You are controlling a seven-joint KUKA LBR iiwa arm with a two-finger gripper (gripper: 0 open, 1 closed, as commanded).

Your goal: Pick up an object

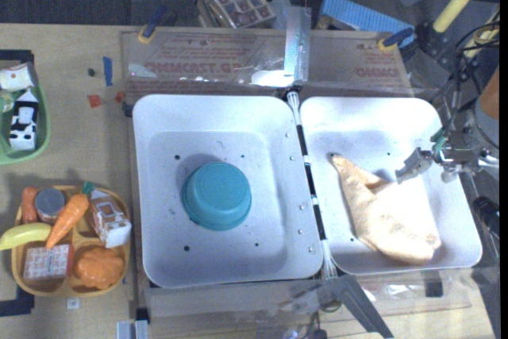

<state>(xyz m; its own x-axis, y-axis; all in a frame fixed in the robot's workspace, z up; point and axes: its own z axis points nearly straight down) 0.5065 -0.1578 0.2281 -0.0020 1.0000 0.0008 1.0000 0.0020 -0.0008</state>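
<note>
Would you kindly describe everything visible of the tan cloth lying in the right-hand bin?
The tan, soft-looking cloth lies crumpled flat on the floor of the right white bin. It is roughly triangular: a narrow point toward the bin's middle, widening to a rounded lobe at the near right corner. Faint folds cross it. The gripper hangs just above its upper edge; whether they touch cannot be told.

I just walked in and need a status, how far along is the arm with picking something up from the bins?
Done: nothing is lifted. The blue bowl sits upside down in the left bin, and the tan cloth lies flat in the right bin. In hand: the gripper is low over the right bin, beside the cloth's upper edge. Left: gripping and raising an object.
</note>
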